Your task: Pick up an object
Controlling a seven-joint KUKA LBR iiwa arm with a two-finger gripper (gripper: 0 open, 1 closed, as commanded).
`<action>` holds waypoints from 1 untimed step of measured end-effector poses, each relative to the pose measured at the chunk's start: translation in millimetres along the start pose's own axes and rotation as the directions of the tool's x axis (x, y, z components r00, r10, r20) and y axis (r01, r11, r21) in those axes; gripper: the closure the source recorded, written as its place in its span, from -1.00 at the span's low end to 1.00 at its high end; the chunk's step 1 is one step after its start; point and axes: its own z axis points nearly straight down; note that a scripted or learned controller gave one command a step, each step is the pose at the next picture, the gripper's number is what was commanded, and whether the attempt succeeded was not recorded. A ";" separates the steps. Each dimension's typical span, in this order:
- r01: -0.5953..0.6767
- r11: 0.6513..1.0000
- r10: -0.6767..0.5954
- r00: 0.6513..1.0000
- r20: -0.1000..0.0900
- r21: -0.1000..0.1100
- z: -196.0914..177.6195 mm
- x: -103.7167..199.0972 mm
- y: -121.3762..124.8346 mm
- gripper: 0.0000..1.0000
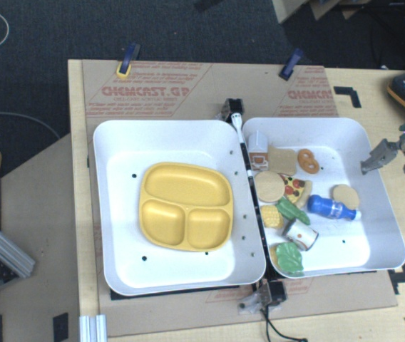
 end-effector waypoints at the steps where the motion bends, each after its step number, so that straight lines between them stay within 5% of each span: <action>1: 0.003 1.000 -0.003 1.000 0.003 -0.010 -5.2 0.3 1.9 -1.00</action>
